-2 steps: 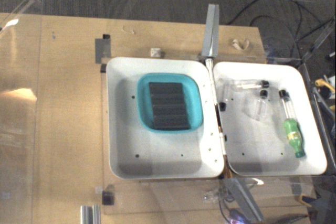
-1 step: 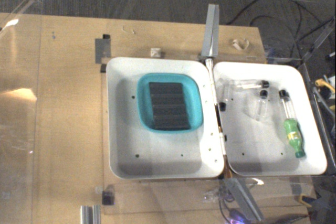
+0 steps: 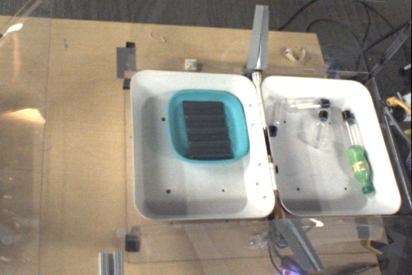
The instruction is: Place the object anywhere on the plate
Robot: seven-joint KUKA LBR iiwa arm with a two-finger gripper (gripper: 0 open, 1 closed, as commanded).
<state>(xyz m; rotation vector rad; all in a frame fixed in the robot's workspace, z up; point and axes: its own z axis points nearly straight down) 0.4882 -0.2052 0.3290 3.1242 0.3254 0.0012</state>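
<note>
2 shallow white bins sit side by side on the wooden worktop (image 3: 77,158). The left bin (image 3: 151,193) holds a teal plate (image 3: 239,122) with a dark ribbed block (image 3: 207,130) lying flat across its middle, inside the rim. The right bin (image 3: 302,193) holds several clear tubes with black caps (image 3: 309,104) near its upper part, another clear tube (image 3: 351,129) along its right side, and a green bottle (image 3: 359,166) just below that tube, close to the right wall.

Which of these is the task's object cannot be told for certain. If it is the dark ribbed block, the placing looks done, since the block rests fully on the plate. If it is one of the things in the right bin, such as the green bottle, nothing is yet lifted and the whole pick, carry and release is left.

The gripper's state cannot be judged from this view, so no grasp can be claimed.
</note>
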